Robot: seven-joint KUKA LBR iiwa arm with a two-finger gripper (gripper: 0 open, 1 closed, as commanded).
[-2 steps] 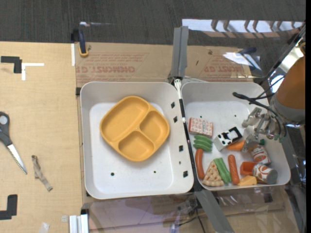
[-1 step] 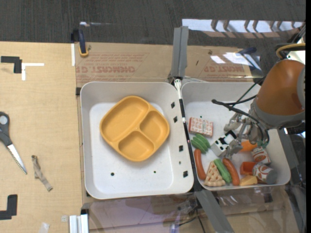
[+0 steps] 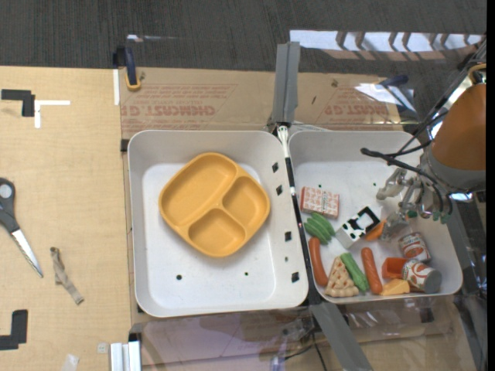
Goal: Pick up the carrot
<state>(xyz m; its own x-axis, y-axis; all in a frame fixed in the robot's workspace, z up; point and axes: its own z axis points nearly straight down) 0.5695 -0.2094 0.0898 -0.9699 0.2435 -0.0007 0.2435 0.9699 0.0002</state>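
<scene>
Two shallow white bins sit side by side on the counter, seen from the one overhead camera at a slant. The left bin, near the middle of the frame, carries a yellow divided plate with three compartments, lying slightly turned. The right bin, at the lower right of the frame, carries a clutter of toy food. Near its middle lies a red-and-white box, and just below it a green leafy piece. A black-and-white block sits to the right of that, and touching its right end is a small orange piece that looks like the carrot, tilted. Lower in the bin lie a red sausage, a pizza slice, a green pod, a second red sausage and two small cans. The grey arm with its orange band reaches in from the right edge of the frame. The tool hangs over the right part of the right bin, just above and to the right of the carrot; whether it is spread or closed cannot be told, and nothing is seen gripped in it. At the far left of the frame, scissors lie on the counter.
</scene>
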